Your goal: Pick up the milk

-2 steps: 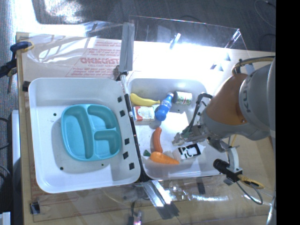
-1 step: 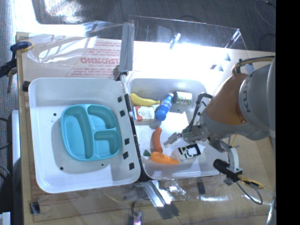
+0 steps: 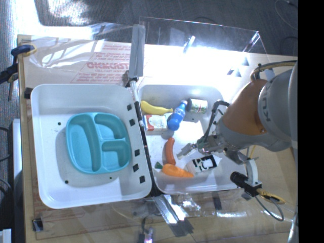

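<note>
Nearest the lens, the grey arm (image 3: 268, 115) with its orange band reaches in from the right, and its gripper (image 3: 202, 147) hangs low over the right bin (image 3: 217, 92). Just below the gripper, and seemingly touching it, lies a small white carton with black print, which I take for the milk (image 3: 203, 162); it lies flat on the bin floor, not lifted. Whether the fingers are wide or narrow cannot be told, since the wrist hides them. Beside the milk, on the far side from the arm, lies a carrot (image 3: 176, 171), and just above that, level with the gripper, an orange sausage-like piece (image 3: 169, 151). Farther off, beyond the gripper toward the bin's far wall, are a blue bottle (image 3: 176, 117), a yellow banana (image 3: 154, 108), a small can (image 3: 198, 106) and a red-and-white packet (image 3: 155, 122). Well apart, in the left bin (image 3: 45, 135), sits a blue divided tray (image 3: 97, 142). Judging from this, the approach looks done, while 2 steps remain: grasping the carton and lifting it.
</note>
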Tool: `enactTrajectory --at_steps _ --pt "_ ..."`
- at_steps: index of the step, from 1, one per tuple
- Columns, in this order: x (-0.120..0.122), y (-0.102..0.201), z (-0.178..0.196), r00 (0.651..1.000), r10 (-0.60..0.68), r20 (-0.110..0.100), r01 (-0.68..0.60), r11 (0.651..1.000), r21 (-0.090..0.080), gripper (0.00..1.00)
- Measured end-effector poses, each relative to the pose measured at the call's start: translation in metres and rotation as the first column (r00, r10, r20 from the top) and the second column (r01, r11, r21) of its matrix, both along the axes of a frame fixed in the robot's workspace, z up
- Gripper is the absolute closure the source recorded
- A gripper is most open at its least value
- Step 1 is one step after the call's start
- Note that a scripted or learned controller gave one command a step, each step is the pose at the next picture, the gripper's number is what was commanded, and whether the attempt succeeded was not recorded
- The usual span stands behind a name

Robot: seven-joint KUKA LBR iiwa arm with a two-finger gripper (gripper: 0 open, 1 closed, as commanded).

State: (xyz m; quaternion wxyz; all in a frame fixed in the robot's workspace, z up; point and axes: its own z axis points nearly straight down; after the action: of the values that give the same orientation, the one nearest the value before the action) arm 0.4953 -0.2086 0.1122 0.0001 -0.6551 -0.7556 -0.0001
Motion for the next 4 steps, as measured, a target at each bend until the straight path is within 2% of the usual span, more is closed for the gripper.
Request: enactTrajectory --at_steps 1,2,3,4 --pt "0.0012 -0.0001 -0.0200 0.998 0.059 -0.002 -0.059 0.998 0.002 0.00" --pt "0.0011 -0.0004 -0.0200 0.998 0.058 -0.002 -0.058 0.998 0.001 0.00" --pt "0.0021 0.0002 -0.0101 0.998 0.063 -0.002 -0.063 0.998 0.002 1.00" --pt "0.0020 0.0001 -0.0101 0.998 0.064 -0.002 -0.064 0.998 0.002 0.00"
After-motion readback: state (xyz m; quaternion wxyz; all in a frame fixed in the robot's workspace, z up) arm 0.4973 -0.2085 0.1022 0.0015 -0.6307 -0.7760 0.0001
